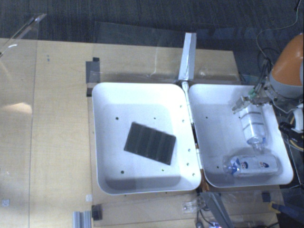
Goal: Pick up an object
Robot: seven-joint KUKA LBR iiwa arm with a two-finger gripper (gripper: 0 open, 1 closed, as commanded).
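Bottles: one clear plastic bottle [251,165] lies on its side along the near wall of the right bin [209,127], blue-and-white label up. Second clear bottle [252,126] lies just behind it, cap end toward the first, nearly touching. Left bin [109,99] holds a dark ribbed rectangular pad [150,143], flat, tilted, near centre. Gripper [251,99] sits at the second bottle's far end; grip state cannot be told. Orange band [289,65] above it.
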